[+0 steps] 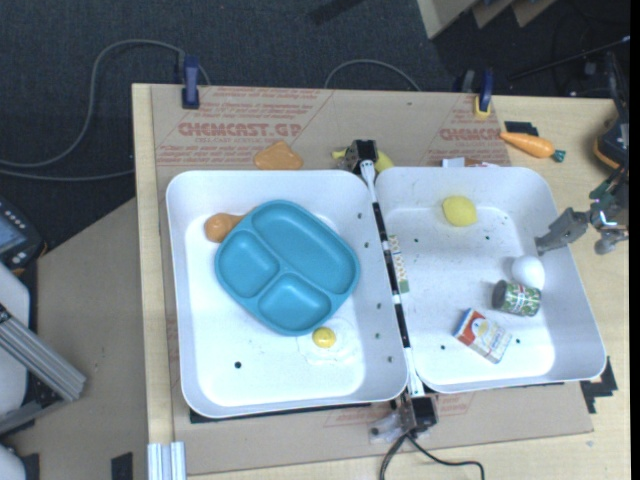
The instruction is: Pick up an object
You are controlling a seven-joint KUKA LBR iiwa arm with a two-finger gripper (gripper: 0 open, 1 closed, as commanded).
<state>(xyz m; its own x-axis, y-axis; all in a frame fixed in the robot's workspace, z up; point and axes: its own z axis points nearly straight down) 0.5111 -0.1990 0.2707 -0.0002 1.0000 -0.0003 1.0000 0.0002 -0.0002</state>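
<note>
My gripper hangs at the right rim of the right bin, open, with nothing between its fingers. Just below and left of it in that bin lie a white egg-shaped ball and a green can on its side, touching each other. A small red and white box lies nearer the front. A yellow lemon rests toward the back. The left bin holds a blue divided plate, an orange piece at the plate's left, and a toy fried egg by its front edge.
A toy carrot lies on the bench behind the right bin. An orange item and a yellow and black item sit behind the left bin. Blue clamps grip the bench's back edge.
</note>
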